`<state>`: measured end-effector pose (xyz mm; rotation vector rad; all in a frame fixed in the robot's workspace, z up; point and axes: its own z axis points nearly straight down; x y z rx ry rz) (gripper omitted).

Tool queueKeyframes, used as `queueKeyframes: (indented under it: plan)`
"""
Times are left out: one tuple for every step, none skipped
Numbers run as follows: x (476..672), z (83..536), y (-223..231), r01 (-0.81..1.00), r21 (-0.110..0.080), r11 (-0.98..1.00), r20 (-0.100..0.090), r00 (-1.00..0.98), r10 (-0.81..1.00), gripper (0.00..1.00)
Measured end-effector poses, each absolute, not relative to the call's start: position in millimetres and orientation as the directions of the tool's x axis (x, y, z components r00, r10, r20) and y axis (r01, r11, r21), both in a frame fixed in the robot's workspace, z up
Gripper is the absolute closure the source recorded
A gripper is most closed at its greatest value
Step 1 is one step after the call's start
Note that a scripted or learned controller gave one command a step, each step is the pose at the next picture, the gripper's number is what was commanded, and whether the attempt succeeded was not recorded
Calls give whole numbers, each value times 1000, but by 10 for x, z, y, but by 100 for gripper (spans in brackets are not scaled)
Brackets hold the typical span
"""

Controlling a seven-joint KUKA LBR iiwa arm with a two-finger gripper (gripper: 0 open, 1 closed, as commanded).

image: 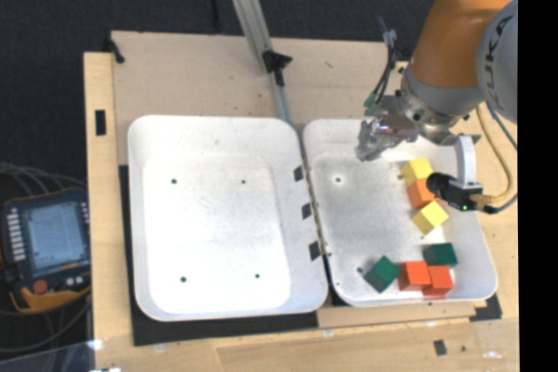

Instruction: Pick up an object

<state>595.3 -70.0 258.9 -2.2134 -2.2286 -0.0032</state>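
Nothing is picked yet: the gripper (377, 138) hovers over the right bin (349, 213), fingers' state indiscernible, blocks (421, 187) untouched.

The grey arm's two-finger gripper (377, 138) hangs over the right shallow white bin (349, 213) near its far edge. Yellow, orange and green wooden blocks (425, 222) lie along that bin's right edge and near-right corner.

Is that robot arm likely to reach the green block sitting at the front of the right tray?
Probably yes. The green block lies in the open on the right bin, bare floor between it and the gripper, though an orange block touches its right side.
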Motion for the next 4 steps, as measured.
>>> queueKeyframes:
  plan:
    - [5794, 2646, -247, 1000, 0, 7, 2, -7, 1000, 100]
    - [5550, 2666, 257, 1000, 0, 8, 2, -8, 1000, 100]
    - [5330, 2661, 742, 1000, -1, 8, 2, -8, 1000, 100]
    - [5336, 2660, 713, 1000, 0, 1, 1, -1, 1000, 0]
